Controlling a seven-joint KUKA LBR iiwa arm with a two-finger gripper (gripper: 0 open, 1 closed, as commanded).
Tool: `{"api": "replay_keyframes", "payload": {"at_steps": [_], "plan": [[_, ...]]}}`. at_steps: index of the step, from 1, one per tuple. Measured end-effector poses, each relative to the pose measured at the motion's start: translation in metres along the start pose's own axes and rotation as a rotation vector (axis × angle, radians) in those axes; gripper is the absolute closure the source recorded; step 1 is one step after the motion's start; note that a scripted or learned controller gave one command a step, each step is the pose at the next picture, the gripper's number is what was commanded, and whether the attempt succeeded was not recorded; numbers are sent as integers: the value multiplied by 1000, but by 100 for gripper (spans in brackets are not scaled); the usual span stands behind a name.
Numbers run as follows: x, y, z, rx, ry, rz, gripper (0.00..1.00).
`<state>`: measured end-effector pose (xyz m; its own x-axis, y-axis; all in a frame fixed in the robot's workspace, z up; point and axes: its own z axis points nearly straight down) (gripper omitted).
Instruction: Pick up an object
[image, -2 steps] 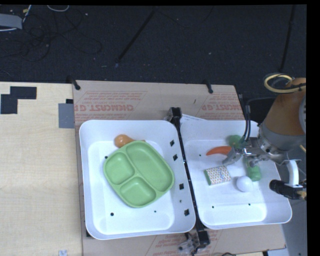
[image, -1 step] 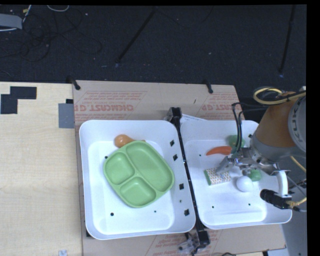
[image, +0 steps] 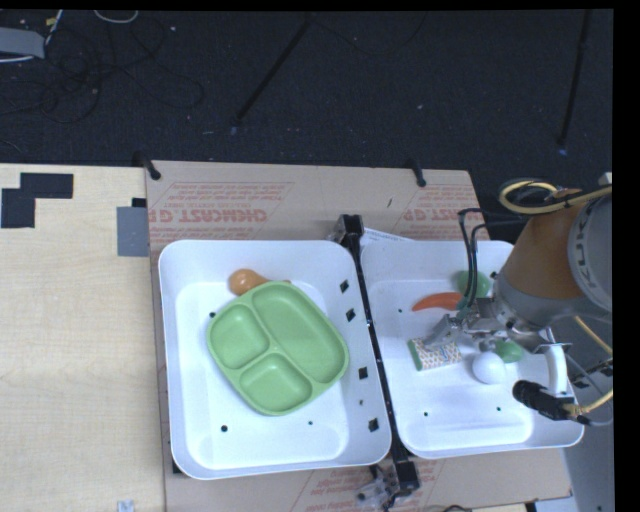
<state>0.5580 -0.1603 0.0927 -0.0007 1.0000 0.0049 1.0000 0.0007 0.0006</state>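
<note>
1. Tabletop (image: 70, 340): pale wood-grain surface, with a brown corrugated cardboard sheet (image: 300, 200) bearing red print under two shallow white plastic bins.
2. Left bin (image: 190, 420): glossy, with rounded corners. It holds a green three-compartment plate (image: 277, 347), a smooth, matte rounded rectangle whose long axis runs from 10 o'clock to 4 o'clock. An orange rounded object (image: 245, 281) lies just beyond the plate's 11 o'clock edge, partly hidden by it.
3. Right bin (image: 460, 425): same make. Its contents cluster in the upper half, toward 3 o'clock.
4. Orange carrot-shaped item (image: 435, 300): slim, tapered and smooth. Its long axis lies close to 9–3 o'clock, with the thin end pointing toward 9 o'clock.
5. Small patterned packet (image: 432, 353): flat and rectangular, with mottled print. Its long axis tilts slightly from 8 to 2 o'clock. It lies just beside the hand, at the hand's 8 o'clock.
6. White ball (image: 488, 369): smooth and round, at the hand's 6 o'clock.
7. Green objects (image: 478, 284): partly hidden by the arm, so their shape is unclear.
8. Hand (image: 478, 330): metallic, below the grey arm's orange band (image: 540, 260) and low over the right bin. I cannot tell whether it is released or clenched, or whether it grips anything.
</note>
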Motion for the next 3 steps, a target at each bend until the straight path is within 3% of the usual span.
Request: {"api": "replay_keyframes", "payload": {"at_steps": [1,3], "plan": [[0,3,-13,-8,1,1,100],[9,3,-119,-3,-5,-1,100]]}}
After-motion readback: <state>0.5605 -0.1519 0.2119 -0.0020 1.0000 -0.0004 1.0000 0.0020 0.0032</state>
